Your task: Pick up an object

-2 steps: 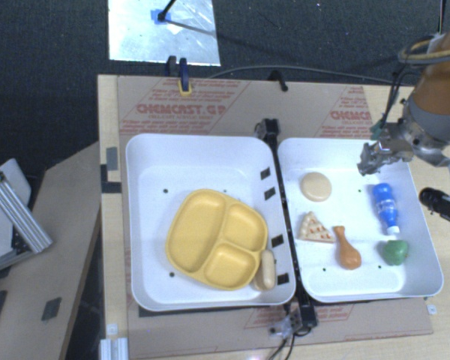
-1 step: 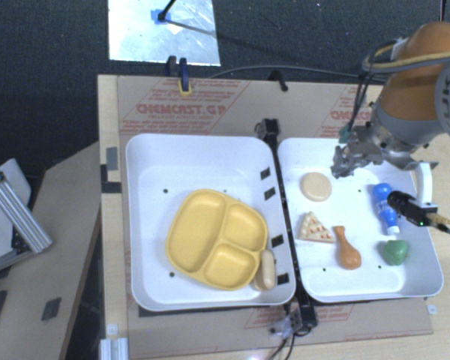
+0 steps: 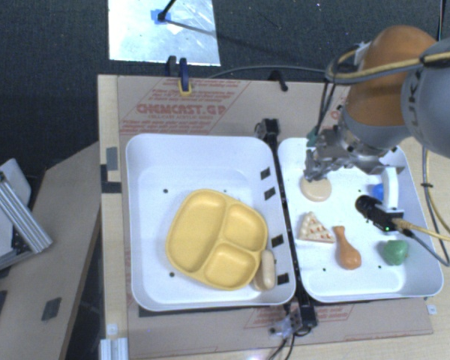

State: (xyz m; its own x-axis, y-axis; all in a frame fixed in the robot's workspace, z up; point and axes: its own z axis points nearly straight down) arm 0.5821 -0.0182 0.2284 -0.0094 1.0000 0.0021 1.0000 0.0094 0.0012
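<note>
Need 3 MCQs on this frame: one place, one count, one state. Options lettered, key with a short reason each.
1. Where does the yellow divided tray lie?
A. left bin
B. right bin
C. on the bench outside the bins

2. How many compartments does that tray have?
A. two
B. three
C. five

3. Where is the gripper?
A. over the tray
B. low in the right bin, just above the round beige piece
C. outside both bins

Key:
1 A, the tray rests on the floor of the left bin.
2 B, its ridges split it into three wells.
3 B, the gripper's tip stands right over the round beige piece, near the pizza slice.
</note>
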